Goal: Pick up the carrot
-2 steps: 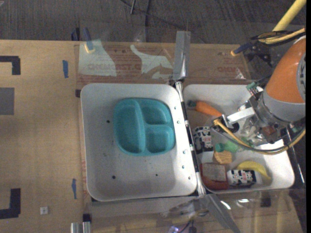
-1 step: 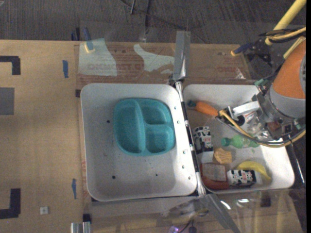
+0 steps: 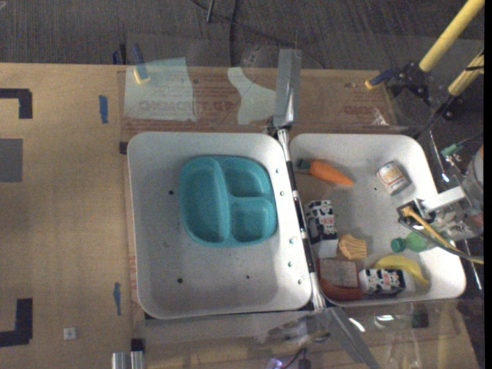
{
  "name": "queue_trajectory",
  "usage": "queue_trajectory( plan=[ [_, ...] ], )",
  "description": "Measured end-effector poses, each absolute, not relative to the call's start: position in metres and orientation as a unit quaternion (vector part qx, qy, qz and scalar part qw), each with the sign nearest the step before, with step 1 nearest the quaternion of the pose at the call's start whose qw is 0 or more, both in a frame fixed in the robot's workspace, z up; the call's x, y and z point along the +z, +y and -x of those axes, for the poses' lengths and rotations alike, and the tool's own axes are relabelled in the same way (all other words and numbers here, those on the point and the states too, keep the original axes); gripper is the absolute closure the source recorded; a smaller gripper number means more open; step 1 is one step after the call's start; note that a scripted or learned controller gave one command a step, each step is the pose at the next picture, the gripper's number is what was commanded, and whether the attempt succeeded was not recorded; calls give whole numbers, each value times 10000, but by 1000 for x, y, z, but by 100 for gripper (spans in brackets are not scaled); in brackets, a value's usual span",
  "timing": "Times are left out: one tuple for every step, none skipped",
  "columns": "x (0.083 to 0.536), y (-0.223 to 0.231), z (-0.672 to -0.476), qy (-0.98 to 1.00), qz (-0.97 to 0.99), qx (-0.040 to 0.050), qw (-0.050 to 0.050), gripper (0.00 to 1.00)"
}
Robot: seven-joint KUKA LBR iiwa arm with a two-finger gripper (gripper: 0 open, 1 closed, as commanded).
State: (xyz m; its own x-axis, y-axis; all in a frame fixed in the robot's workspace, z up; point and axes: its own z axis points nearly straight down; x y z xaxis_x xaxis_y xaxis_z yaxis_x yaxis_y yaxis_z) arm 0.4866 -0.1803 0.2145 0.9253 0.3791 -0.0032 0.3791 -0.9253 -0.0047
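Observation:
The carrot (image 3: 327,173) is orange with a green stub at its left end. It lies in the right bin (image 3: 361,142), near that bin's far left corner and slanting down to the right. My gripper (image 3: 437,214) hangs over the right edge of the same bin, well to the right of the carrot and a little nearer the front. Nothing shows between it and the carrot except bare bin floor and a small can (image 3: 391,177).
The left bin (image 3: 154,229) holds a teal divided plate (image 3: 227,199). In the right bin lie a black-and-white spotted block (image 3: 320,218), a tan cracker-like piece (image 3: 353,246), a red bowl (image 3: 336,287), a banana (image 3: 400,266), another spotted piece (image 3: 382,281) and a green object (image 3: 410,244) under the gripper.

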Motion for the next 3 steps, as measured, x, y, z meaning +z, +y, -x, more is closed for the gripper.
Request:
queue_trajectory(
  plan=[
    [281,-215,-480,-2329,9725,7,2,100],
    [189,-223,-479,-2835,9590,14,15,100],
    [158,-223,-479,-3088,9511,17,24,100]
  ],
)
